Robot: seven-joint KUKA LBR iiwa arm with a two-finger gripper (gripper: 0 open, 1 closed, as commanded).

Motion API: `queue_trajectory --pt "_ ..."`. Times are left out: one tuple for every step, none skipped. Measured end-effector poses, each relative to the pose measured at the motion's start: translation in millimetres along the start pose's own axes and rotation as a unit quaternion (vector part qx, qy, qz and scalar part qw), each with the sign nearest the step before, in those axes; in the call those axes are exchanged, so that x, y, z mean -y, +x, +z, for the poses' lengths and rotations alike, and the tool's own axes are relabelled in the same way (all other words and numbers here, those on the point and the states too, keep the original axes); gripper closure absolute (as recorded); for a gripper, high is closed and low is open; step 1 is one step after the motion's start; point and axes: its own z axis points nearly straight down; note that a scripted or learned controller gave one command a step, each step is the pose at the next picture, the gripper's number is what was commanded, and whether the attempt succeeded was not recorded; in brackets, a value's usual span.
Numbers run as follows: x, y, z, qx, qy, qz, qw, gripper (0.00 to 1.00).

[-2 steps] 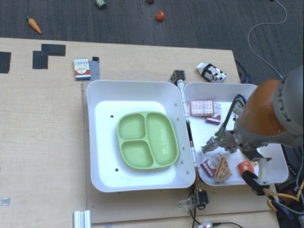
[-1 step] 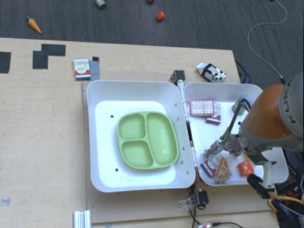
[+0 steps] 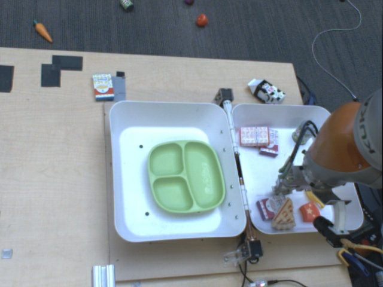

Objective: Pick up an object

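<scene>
Sandwich (image 3: 284, 215) lies by the right bin's (image 3: 263, 160) front edge; gripper (image 3: 280, 190) hovers above, grip state unclear; next, descend and close.

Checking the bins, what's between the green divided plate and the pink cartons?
In the camera view, the bins' adjoining rims lie between the green divided plate and the pink cartons.

The left bin (image 3: 173, 113) has open floor only as a band around the green divided plate (image 3: 186, 176) filling its middle. In the right bin (image 3: 281, 113), the pink boxes (image 3: 258, 137) block the upper left, while the sandwich wedge (image 3: 284, 214), dark packet (image 3: 265, 208) and red piece (image 3: 309, 211) crowd the lower edge under the arm (image 3: 341, 145); the floor between stays open.
</scene>
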Motion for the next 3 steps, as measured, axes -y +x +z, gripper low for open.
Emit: queue_trajectory --pt "4.7 -78.3 -14.5 0.001 0.006 0.001 1.0000 1.00" --pt "3.7 -73.5 -14.7 -0.005 0.008 -0.002 1.0000 0.00" --pt "3.0 -11.6 11.7 0.000 0.004 0.000 1.0000 0.00"
